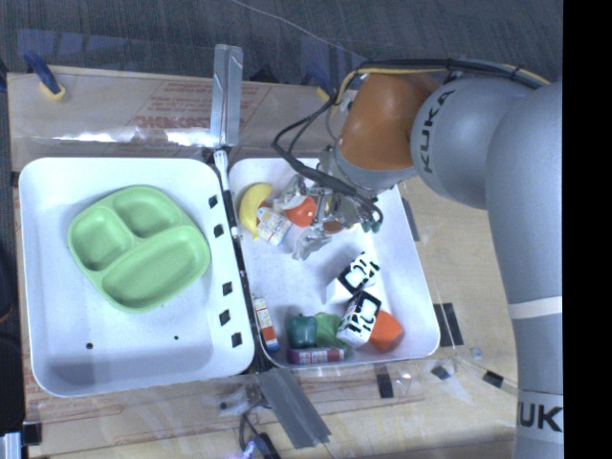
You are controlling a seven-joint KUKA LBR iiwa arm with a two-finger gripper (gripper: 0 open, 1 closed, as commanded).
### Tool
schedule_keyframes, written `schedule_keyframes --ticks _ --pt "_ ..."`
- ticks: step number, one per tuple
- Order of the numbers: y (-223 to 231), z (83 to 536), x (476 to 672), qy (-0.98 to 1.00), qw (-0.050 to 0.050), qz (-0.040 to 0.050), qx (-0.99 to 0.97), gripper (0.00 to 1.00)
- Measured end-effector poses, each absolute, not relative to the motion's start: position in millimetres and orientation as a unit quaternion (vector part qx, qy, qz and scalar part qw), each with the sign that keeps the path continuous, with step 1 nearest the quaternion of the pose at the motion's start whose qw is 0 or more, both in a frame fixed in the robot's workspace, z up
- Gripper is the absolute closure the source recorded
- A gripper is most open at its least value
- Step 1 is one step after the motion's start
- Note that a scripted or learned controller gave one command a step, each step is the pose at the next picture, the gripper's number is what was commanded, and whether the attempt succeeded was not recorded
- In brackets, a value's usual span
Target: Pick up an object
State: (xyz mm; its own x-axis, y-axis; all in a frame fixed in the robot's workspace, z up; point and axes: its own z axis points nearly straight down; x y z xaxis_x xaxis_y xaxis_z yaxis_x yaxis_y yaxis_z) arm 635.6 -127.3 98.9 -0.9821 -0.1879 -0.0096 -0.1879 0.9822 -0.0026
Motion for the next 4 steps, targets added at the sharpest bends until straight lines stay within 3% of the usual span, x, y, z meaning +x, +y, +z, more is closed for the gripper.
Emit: schedule_keyframes --ticks 1,2,3,4 --pt "-125.2 113.9 640.8 0.995 0.014 -0.0023 -0.097 1.00" --pt "-124.7 112.7 639.9 0.995 0.011 -0.0014 -0.097 0.00" --pt "-168.5 91.9 586.5 1.000 -0.001 0.0002 -0.009 0.00" --pt "-167.2 103.4 588.6 1.000 0.001 -0.0003 -0.012 1.00"
